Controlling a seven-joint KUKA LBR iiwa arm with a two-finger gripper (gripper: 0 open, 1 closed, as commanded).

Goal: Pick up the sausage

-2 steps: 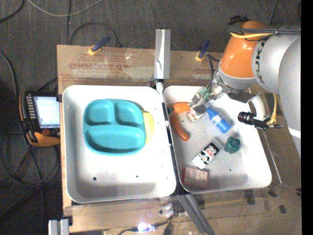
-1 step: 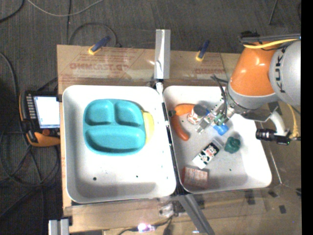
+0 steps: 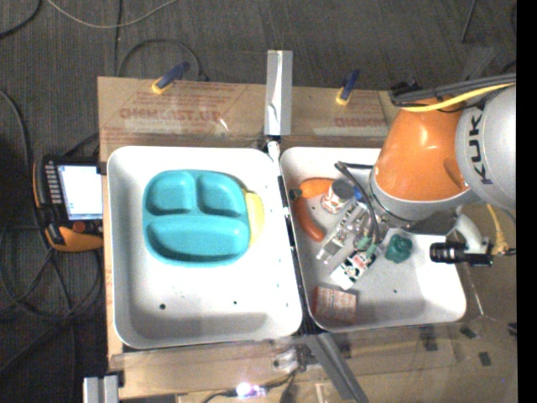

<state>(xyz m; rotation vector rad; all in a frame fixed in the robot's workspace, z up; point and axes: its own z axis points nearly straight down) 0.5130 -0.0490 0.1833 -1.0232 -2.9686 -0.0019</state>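
Observation:
The sausage [image 3: 307,206], an orange curved piece, lies in the right bin [image 3: 445,300] near its left wall, at the far side. My gripper [image 3: 342,248] hangs over the middle of that bin, just right of and a little nearer than the sausage. The arm's orange band [image 3: 419,162] and grey wrist cover the bin's far right part. Nothing visibly hangs from the gripper.
A small teal object [image 3: 398,248] lies right of the gripper. A reddish-brown flat square [image 3: 336,303] sits at the right bin's near left corner. The left bin [image 3: 134,309] holds a teal divided plate [image 3: 197,217] with a yellow piece [image 3: 255,211] at its right edge.

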